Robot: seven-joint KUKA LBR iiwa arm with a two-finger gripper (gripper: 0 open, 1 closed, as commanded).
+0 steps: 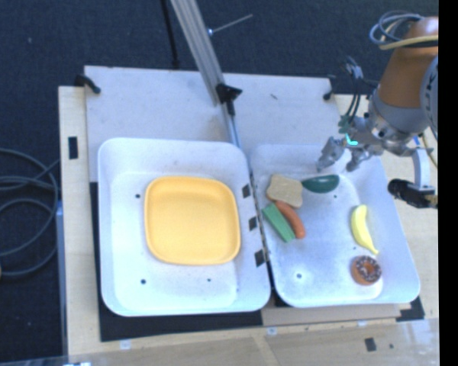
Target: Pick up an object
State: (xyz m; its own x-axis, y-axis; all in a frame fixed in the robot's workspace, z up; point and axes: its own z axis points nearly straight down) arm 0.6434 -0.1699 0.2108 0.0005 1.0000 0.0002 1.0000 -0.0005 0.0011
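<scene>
Two white bins are seen side by side on the desk. The left bin is occupied by a yellow plate. In the right bin, a slice of bread, a green block, an orange carrot, a dark green piece, a banana and a brown donut are scattered. The gripper is held over the bin's far end, just above the dark green piece; its fingers are spread apart, and nothing is gripped between them.
</scene>
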